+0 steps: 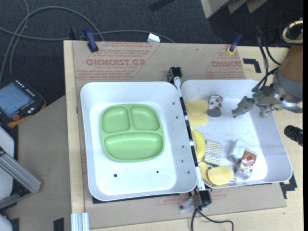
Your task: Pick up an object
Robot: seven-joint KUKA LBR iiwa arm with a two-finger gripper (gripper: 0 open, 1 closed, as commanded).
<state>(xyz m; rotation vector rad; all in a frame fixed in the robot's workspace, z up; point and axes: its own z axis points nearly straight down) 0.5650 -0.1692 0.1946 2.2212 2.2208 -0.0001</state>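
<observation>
My gripper (pixel 251 111) hangs over the upper right part of the right bin (pixel 269 143), open, with nothing between its fingers. A small patterned cup (pixel 215 105) stands just left of it, beside a pale yellow round piece (pixel 196 111). Lower in the same bin lie a yellow banana-like piece (pixel 198 144), a patterned packet (pixel 213 151), a yellow sponge (pixel 220 175), a grey-white object (pixel 236 150) and a small red-and-white carton (pixel 247 163).
The left bin (pixel 91 105) holds a green divided plate (pixel 132 131). A black clip strip (pixel 185 124) runs along the join between the two bins. The arm's orange band (pixel 291 66) stands at the right edge, with cables above it.
</observation>
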